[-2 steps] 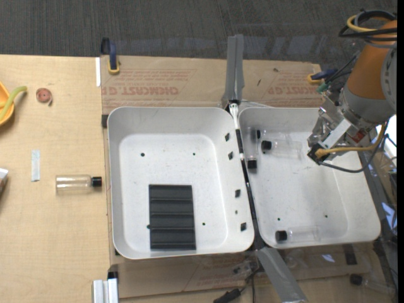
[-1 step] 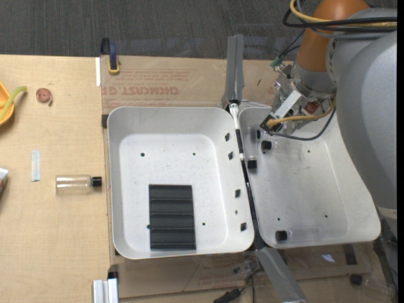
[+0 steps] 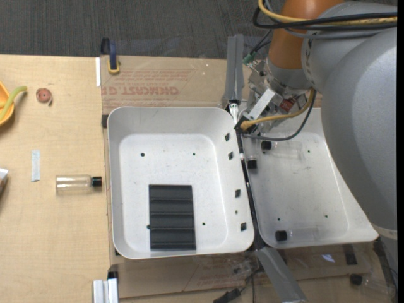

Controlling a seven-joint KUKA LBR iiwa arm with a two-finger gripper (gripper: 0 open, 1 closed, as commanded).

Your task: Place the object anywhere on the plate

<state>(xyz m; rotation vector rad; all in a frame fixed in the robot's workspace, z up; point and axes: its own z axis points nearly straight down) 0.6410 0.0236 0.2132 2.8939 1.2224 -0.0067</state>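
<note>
I see the hand [image 3: 251, 115] low over the upper left corner of the right bin [image 3: 303, 194], by the wall shared with the left bin [image 3: 126, 169]. I cannot tell how it stands. The dark ribbed plate [image 3: 171, 217] lies in the left bin, below and left of the hand, well apart. A small clear bottle [image 3: 77, 182] lies on the desk [image 3: 50, 232], far to the hand's left.

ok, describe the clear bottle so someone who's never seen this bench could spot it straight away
Start at the left white bin, then look just outside its left wall onto the bare wooden bench. The small clear bottle lies there on its side, black cap pointing toward the bin. It is see-through, unlike the flat pale strip beside it and the dark ribbed block in the bin.
</note>
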